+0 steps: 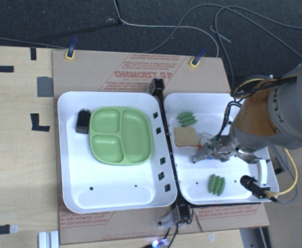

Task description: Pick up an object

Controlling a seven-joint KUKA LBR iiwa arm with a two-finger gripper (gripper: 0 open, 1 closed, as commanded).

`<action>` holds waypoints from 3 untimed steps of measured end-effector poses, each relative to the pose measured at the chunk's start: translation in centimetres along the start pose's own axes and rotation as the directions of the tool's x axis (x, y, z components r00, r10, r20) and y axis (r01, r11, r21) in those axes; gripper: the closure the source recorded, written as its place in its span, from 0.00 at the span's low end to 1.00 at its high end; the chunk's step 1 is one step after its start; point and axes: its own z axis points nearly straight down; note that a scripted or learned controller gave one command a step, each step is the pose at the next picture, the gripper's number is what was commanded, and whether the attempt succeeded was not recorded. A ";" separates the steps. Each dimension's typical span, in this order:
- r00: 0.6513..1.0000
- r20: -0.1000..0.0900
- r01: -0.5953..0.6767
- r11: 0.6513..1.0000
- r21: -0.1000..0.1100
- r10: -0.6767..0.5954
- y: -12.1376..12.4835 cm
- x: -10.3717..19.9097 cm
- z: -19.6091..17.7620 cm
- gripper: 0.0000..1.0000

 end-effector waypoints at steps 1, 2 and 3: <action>1.000 0.002 0.000 1.000 -0.003 0.000 0.1 0.0 -1.2 1.00; 1.000 -0.002 0.001 1.000 -0.003 -0.001 0.0 0.3 -5.4 1.00; 1.000 0.000 0.001 1.000 -0.006 -0.001 0.0 0.2 -11.7 1.00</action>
